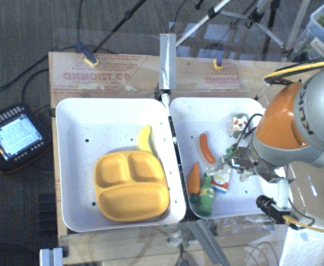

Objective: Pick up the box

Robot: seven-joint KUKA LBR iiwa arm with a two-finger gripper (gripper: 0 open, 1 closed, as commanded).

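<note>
A small white box with a red lower edge (222, 180) lies in the right bin (217, 111), near its front wall. My gripper (234, 160) hangs at the end of the grey and orange arm (281, 127), just above and to the right of the box, close to its top edge. The wrist hides the gripper's tips, so I cannot make out whether anything is between them. The box rests on the bin floor, leaning against a green bottle (205, 194).
In the right bin, an orange carrot (194, 178) lies left of the bottle, a red sausage (207, 148) sits further back, and a small white patterned object (239, 122) sits near the rear. The left bin (78, 121) holds a yellow divided tray (131, 185) and a banana (145, 138).
</note>
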